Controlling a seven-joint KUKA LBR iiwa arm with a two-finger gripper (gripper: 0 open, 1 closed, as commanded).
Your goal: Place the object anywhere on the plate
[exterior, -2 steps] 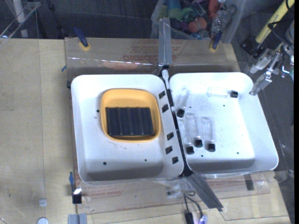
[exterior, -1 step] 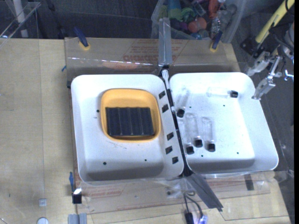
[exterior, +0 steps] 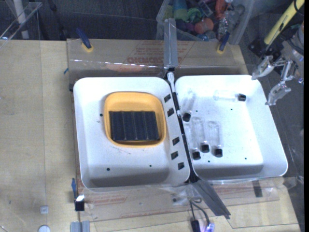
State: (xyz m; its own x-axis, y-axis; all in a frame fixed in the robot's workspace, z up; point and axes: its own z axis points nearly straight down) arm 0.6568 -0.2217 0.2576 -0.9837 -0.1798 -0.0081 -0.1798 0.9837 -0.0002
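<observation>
Gripper sits at the upper right, over the outer top-right corner of the right bin, partly past its rim. Two thin metal fingers point down and left, spread apart with a clear gap between the tips; nothing between them, not touching any object as far as this view shows. Yellow cable or hose runs up behind the wrist. Left bin holds the yellow plate, rounded-square shape, lying flat near the bin's middle. A dark ribbed rectangular object lies on the plate, covering most of its centre, long ridges running top to bottom. Right bin holds several clear plastic vials with black caps: one lying sideways near the top, cap to the right; one slanted close to the divider; three roughly parallel near the bin's lower middle, caps toward the near edge. Vials are transparent, outlines hard to make out. All vials are well apart from the gripper. A clear tub of coloured items stands behind the bins, off the bench surface area.
</observation>
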